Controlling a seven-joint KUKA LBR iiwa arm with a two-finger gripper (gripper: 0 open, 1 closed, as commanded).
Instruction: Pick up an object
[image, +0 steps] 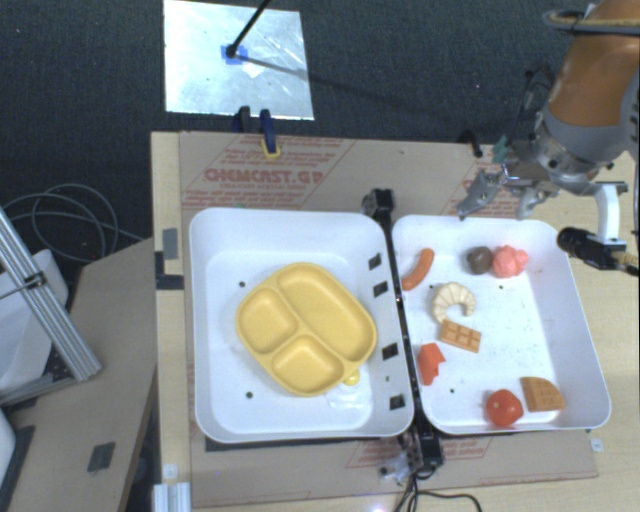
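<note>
Since the end effector (505, 195) hangs open and empty over the right bin's (585, 340) far rim, I'd guess the croissant (453, 298) mid-bin is light, rigid plastic, easiest pinched across its middle.

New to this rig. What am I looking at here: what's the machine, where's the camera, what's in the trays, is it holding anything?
One camera, fixed above the bench, looks down at a slant. The grey and orange robot arm reaches in from the right; its gripper hangs over the far edge of the right bin with nothing between its fingers. Its job is to pick up an object.

The left bin holds a yellow divided plate. The right bin holds toy food: a sausage, a croissant, a waffle, a brown ball touching a pink piece, an orange-red wedge, a tomato and a toast slice.
</note>
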